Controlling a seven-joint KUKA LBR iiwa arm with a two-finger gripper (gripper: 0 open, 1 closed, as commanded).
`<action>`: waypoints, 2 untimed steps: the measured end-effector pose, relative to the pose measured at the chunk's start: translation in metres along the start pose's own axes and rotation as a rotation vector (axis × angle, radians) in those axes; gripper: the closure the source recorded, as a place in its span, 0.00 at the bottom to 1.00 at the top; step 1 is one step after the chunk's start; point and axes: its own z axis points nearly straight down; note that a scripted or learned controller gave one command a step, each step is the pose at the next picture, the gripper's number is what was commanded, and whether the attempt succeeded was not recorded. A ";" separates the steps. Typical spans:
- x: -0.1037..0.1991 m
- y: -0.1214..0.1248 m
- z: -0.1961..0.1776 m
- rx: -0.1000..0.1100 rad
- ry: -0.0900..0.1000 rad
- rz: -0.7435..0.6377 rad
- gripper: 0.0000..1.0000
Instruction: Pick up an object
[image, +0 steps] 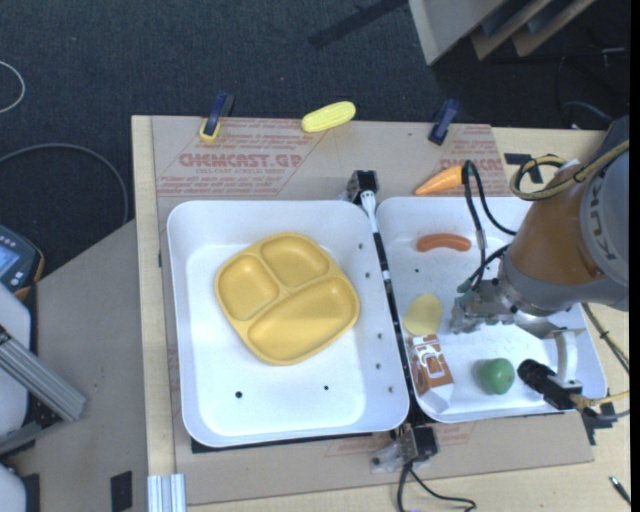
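My gripper (468, 316) is low in the right bin (500, 215), near its middle, with the grey and orange arm coming in from the right. Just left of it lies a pale yellow rounded object (423, 312), close to the gripper; contact is not discernible. A green ball (494, 376) rests in front of the gripper, near the bin's front edge. A brown and white packet (432, 364) lies at the front left of this bin. An orange-red sausage (443, 242) lies toward the back.
The left bin (200, 250) holds a yellow divided plate (288, 297). On the bench behind the bins lie an orange carrot (440, 181) and a yellow banana-shaped toy (328, 117). A black divider strip (378, 262) runs between the bins.
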 end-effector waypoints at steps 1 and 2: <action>0.100 -0.007 -0.095 -0.006 0.005 -0.013 1.00; 0.129 -0.023 -0.245 -0.014 0.004 -0.008 1.00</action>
